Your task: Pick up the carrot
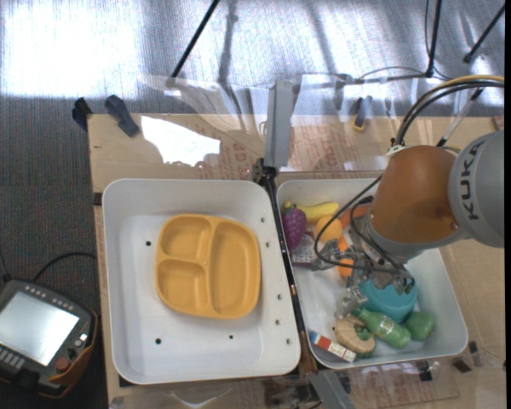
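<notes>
Left bin (123, 228): one divided tray (209, 265), set near the middle.

Right bin (453, 305): just right of the left bin. Far left corner holds grapes (294, 225), with a banana (317, 210) just behind them. The carrot (347, 256) lies right of the grapes, partly under the arm (426, 198). The gripper (356, 292) hangs over the bin's middle. A cup (389, 297) sits beside it on the right. Along the near wall lie a bottle (381, 326) and a small box (333, 346).

Yellow divided plate (209, 265); purple grapes (294, 225); banana (318, 210)
</notes>
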